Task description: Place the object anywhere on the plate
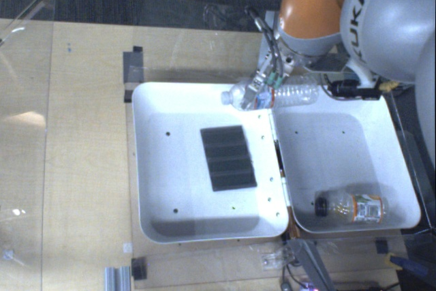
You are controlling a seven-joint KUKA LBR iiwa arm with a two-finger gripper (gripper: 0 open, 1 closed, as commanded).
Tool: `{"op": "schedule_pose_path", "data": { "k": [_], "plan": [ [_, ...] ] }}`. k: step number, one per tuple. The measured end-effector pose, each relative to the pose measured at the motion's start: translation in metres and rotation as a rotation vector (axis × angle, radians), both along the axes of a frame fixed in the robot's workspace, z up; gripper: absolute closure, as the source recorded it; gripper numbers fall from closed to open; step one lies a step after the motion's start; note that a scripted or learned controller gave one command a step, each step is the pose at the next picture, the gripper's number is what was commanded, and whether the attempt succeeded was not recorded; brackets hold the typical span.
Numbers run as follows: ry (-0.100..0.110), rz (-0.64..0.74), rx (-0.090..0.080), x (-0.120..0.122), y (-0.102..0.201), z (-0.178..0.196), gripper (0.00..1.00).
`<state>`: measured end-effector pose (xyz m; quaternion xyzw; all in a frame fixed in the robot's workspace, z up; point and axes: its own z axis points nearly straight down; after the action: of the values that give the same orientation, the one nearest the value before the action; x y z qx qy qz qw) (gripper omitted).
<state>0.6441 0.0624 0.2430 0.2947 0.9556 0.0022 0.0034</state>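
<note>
Two shallow white bins sit side by side on the wooden bench. In the left bin [157, 167] a dark ribbed rectangular plate [228, 157] lies flat near the middle. At the top, across the two bins' rims, a clear plastic bottle [286, 93] lies sideways beneath the grey arm's gripper [262, 88]. A small dark-capped bottle with a pale label [351, 207] lies in the right bin's [320, 140] lower part.

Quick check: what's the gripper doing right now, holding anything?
Gripper: shut on the clear plastic bottle, held on its side above the far edge of the bins, not yet over the dark plate.
</note>
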Motion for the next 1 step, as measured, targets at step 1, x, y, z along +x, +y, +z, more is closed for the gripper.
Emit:
{"op": "schedule_pose_path", "data": {
  "k": [1],
  "plan": [
    [0.000,0.000,0.000,0.0000,-0.0001,0.0000,0.00]
  ]
}}
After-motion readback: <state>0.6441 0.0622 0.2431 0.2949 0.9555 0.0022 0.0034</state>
